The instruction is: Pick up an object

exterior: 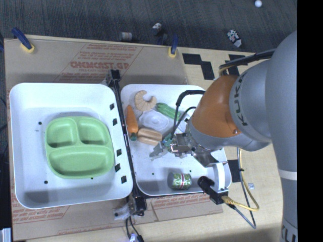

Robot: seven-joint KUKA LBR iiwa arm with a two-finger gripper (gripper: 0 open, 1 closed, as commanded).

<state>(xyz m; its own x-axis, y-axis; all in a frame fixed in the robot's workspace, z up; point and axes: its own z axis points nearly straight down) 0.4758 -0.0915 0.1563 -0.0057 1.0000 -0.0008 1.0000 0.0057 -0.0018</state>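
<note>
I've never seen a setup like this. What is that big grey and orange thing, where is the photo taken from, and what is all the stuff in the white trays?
The picture comes from one camera fixed above a bench, looking down at a slant. The big grey shape with the orange band is a robot arm reaching in from the right. Its gripper, the part meant to pick things up, hangs low over the right bin; I cannot tell whether it holds anything.

Two shallow white bins sit side by side. The left bin holds a green divided plate. The right one holds toy food: a carrot, a tan croissant-like piece, a bread-like roll, something green, a pale whitish item, and a small green can lying near the front.
</note>
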